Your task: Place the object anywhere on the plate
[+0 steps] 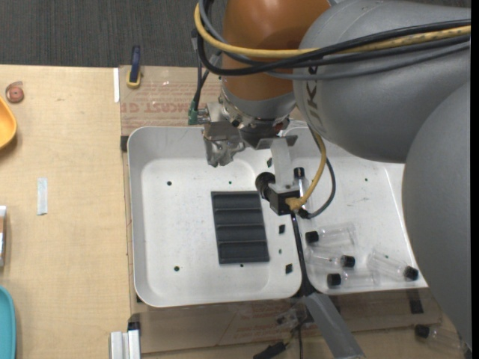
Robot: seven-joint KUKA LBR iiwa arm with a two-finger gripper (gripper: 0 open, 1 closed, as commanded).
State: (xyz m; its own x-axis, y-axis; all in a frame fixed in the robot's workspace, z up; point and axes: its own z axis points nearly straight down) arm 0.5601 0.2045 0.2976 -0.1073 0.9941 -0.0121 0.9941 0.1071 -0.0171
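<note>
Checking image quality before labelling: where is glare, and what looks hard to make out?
Camera view: soft glare on the orange band; the clear vials nearly vanish against the right bin; the black ridged plate is sharp; the gripper sits shadowed.

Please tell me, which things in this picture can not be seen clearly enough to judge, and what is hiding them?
- Gripper, camera view: the wrist above it covers it, so the finger state is unreadable.
- Right bin: the grey arm hides its far and right parts.
- Clear vials: transparent, so count and outlines are uncertain.
- Orange object and teal object: cut off by the left edge.
- Black ridged plate lies fully visible in the left bin.
</note>
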